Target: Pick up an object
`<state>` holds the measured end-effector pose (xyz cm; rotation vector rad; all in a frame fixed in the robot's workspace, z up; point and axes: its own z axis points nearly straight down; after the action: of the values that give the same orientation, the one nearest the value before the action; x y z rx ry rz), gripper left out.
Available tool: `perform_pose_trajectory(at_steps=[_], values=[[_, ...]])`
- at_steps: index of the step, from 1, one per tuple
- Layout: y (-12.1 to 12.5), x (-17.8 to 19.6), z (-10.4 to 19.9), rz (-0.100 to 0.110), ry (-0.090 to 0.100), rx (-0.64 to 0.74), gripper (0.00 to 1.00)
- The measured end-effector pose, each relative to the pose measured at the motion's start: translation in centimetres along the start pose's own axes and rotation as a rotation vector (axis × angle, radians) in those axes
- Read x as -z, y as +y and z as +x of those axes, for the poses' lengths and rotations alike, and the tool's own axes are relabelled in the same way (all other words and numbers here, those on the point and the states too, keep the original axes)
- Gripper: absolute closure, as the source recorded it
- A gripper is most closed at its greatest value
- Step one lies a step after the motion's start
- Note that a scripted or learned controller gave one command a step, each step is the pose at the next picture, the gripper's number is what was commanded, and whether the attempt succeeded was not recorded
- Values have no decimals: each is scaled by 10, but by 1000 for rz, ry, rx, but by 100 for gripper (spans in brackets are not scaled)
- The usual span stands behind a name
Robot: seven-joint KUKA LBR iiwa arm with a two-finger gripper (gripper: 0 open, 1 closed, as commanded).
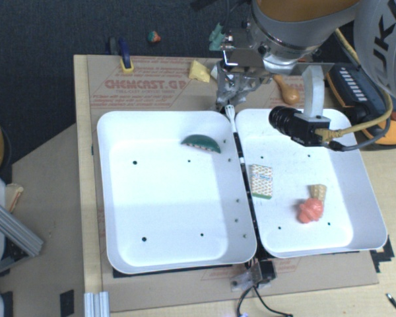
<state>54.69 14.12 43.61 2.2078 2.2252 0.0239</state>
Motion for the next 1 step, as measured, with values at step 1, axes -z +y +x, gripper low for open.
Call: perform_pose_trajectory(at_steps=[1], values=[[32,-72,67,20,-6,-2,100]])
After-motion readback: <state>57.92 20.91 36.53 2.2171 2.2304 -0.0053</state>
